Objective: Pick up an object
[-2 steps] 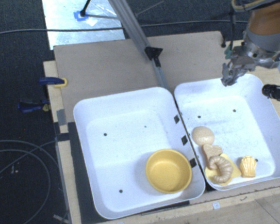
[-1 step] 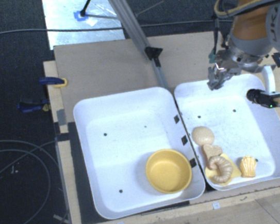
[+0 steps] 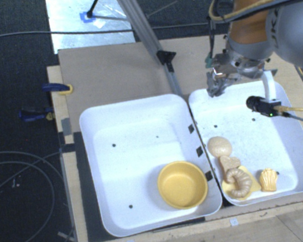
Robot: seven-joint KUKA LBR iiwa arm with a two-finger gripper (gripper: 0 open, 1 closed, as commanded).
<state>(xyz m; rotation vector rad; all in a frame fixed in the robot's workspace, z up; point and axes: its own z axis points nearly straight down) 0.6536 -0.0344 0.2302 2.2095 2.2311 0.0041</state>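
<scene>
Objects for me to pick from lie mostly at the near end of the right bin point(image 3: 302, 146): a small ridged yellow shell-like piece point(image 3: 268, 180) near the front right corner, a curled pale shrimp-like piece point(image 3: 238, 182) just left of it, a knobbly beige piece point(image 3: 230, 163) touching the curl from behind, and a smooth rounded cream lump point(image 3: 219, 146) just beyond that. That makes four small things in the right bin, clustered along its left wall. In the left bin point(image 3: 105, 152) sits one yellow bowl point(image 3: 182, 183), upright, near the front right corner. I judge all of them light and rigid, probably moulded plastic, so none should crush; the rounded lump looks slippery and could squirt out of a pinch, while the ridged shell stands a little apart and offers flatter sides, so I would close across its narrow width. The bowl I would take by its rim. Farther back, my gripper point(image 3: 216, 90) hangs above the far left corner of the right bin, well apart from the cluster; nothing sits between my fingers, and whether they are spread or closed I cannot tell from this angle. Two bins in all, five objects.
</scene>
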